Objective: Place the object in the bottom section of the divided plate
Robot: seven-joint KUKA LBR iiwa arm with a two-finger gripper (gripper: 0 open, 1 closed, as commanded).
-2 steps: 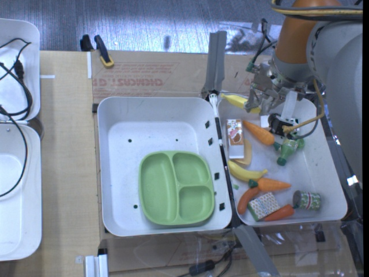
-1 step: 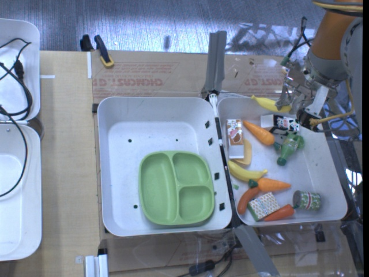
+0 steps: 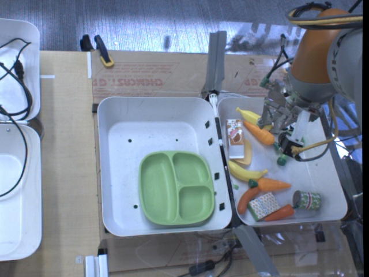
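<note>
Green divided plate (image 3: 176, 187) sits low in my left bin (image 3: 109, 154), room above; gripper (image 3: 275, 122) over crowded right bin (image 3: 331, 195), grip unreadable.

Green divided plate (image 3: 176, 187); white bins (image 3: 115, 154); orange carrots (image 3: 259, 133).

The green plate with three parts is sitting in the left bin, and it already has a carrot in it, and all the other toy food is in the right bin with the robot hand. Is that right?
Almost. The green plate is in the left bin, but the camera view shows nothing lying in it. The carrots, like this carrot, are all in the right bin with the other toy food, where the gripper is.
</note>
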